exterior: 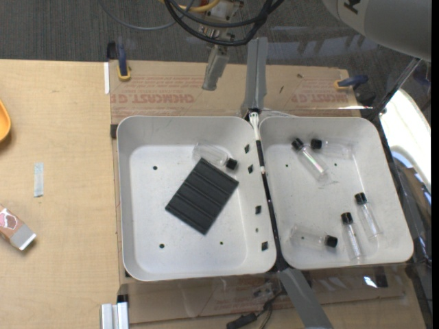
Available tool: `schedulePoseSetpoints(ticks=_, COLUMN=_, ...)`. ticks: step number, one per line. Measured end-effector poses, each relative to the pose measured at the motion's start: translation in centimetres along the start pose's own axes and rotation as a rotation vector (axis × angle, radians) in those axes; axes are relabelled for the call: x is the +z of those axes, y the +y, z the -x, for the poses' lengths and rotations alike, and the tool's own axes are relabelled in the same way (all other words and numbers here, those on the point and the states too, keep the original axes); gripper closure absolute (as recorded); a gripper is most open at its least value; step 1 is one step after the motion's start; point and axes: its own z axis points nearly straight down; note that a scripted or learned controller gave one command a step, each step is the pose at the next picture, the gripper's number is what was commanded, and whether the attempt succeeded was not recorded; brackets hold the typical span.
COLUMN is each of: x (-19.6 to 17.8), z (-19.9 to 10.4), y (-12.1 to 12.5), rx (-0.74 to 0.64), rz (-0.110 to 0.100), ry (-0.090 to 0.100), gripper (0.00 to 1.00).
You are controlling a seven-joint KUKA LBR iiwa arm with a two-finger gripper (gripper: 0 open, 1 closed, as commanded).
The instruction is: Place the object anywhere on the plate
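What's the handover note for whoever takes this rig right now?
End effector: raised above the bench behind the left bin; fingers not readable.
Plate: dark, ribbed, lying flat in the left bin.
Vials: one in the left bin at the plate's far corner, not clearly on it; five more in the right bin.
Done: nothing sits squarely on the plate.
Left: pick a vial, place it on the plate.

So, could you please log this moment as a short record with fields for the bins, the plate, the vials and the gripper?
left bin: holds the dark ribbed plate, lying flat and turned at an angle
vial by plate: one clear vial with a black cap, at the plate's far corner
right bin: five clear black-capped vials, scattered
gripper: above the far edge of the bench, beyond the left bin; nothing seen in it
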Motion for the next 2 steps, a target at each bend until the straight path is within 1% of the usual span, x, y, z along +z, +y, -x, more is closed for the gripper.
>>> schedulePoseSetpoints(ticks=1, x=-0.65, z=-0.23, y=0.18, rx=0.01, rz=-0.004, ry=-0.006, gripper=1.0)
schedulePoseSetpoints(ticks=2, x=-1.3, z=-0.44, y=0.33, rx=0.019, rz=-0.008, ry=-0.011, gripper=1.0)
